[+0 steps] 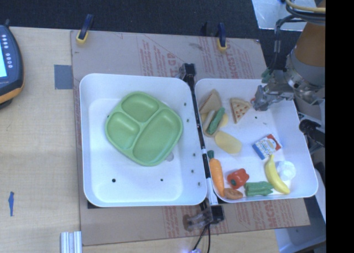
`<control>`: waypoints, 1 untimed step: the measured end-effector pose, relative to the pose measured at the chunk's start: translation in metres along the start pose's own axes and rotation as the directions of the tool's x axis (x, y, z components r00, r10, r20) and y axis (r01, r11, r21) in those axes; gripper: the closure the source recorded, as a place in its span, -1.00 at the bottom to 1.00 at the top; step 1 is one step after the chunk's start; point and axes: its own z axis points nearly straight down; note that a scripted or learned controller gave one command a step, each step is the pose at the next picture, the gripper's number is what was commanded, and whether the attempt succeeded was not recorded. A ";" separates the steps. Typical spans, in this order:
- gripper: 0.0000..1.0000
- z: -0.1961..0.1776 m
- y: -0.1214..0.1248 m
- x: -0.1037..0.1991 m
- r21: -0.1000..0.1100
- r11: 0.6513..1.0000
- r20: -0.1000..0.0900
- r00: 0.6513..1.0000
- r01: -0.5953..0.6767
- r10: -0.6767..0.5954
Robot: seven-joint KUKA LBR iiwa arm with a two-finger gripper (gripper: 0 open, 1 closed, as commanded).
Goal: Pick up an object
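Camera view: gripper (264,102) at upper right of right bin (307,152), beside pizza slice (239,108); finger state cannot be told. Bin holds banana (274,174), carrot (217,176), red pepper (238,177). Left bin (94,135) holds green divided plate (145,128).

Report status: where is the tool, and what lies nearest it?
Tool over right bin, upper end. Pizza slice nearest, untouched. Nothing gripped that shows.
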 end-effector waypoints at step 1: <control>1.00 0.035 -0.004 -0.008 0.012 1.000 -0.001 1.000 -0.002 0.002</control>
